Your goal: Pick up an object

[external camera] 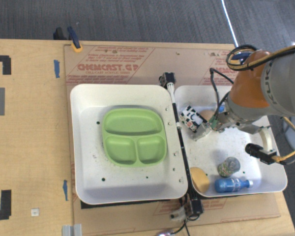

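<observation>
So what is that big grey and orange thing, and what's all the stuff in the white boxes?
That is a robot arm, photographed from a camera fixed above the bench and looking down. It reaches in from the right, and its gripper is low in the right bin, beside a black-and-white cow toy. Whether it holds anything is unclear. Nearer the front lie a blue bottle, a greyish ball and a tan round piece. The left bin holds a green tray with three sections.

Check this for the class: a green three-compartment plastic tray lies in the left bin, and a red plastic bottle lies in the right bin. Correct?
One error: in the camera view the plastic bottle in the right bin is blue, not red. The green three-compartment plastic tray does lie in the left bin.
</observation>
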